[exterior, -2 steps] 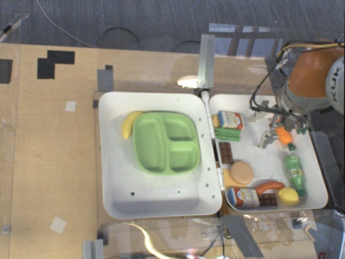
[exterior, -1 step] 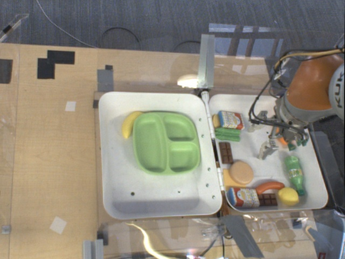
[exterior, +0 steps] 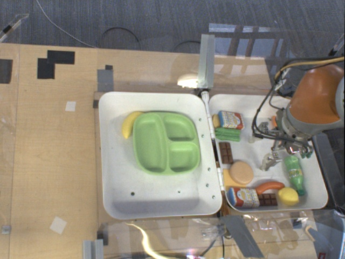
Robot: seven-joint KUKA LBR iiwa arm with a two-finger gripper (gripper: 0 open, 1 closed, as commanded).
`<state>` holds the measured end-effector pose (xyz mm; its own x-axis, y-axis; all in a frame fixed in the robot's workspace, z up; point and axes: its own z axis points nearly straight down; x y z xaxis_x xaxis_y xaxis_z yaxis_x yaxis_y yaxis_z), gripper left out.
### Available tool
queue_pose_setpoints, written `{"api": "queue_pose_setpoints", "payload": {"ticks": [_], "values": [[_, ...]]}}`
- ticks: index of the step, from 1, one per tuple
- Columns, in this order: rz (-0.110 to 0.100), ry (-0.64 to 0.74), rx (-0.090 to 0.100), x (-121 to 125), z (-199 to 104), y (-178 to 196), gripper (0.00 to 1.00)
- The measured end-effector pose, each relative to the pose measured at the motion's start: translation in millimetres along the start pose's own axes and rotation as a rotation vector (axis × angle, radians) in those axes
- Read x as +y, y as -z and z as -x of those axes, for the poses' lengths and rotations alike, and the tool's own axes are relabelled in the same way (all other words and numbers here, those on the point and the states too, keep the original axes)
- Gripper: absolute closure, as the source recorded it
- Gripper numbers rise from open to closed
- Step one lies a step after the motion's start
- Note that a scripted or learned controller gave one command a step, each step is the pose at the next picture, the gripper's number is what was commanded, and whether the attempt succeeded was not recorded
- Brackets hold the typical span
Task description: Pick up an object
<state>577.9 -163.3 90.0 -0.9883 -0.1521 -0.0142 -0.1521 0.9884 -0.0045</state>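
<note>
The pincer [exterior: 271, 159] is seen lowered into the right bin [exterior: 321, 198], fingers spread and nothing held between them. A green bottle [exterior: 294, 172] lies just at its 3 o'clock. The approach step is judged in hand; next, a closing on one object is needed.

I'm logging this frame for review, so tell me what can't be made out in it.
- Banana, camera view: partly hidden under the green divided plate.
- Gripper, camera view: too small and blurred to tell open from shut.
- Green bottle, camera view: top covered by the wrist.
- Carton label: too small to read.
</note>
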Motion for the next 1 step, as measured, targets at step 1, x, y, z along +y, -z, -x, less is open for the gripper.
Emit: {"api": "queue_pose_setpoints", "payload": {"ticks": [1], "values": [[0.004, -0.1, 0.011, 4.1, 94.2, -2.8, 0.0]]}}
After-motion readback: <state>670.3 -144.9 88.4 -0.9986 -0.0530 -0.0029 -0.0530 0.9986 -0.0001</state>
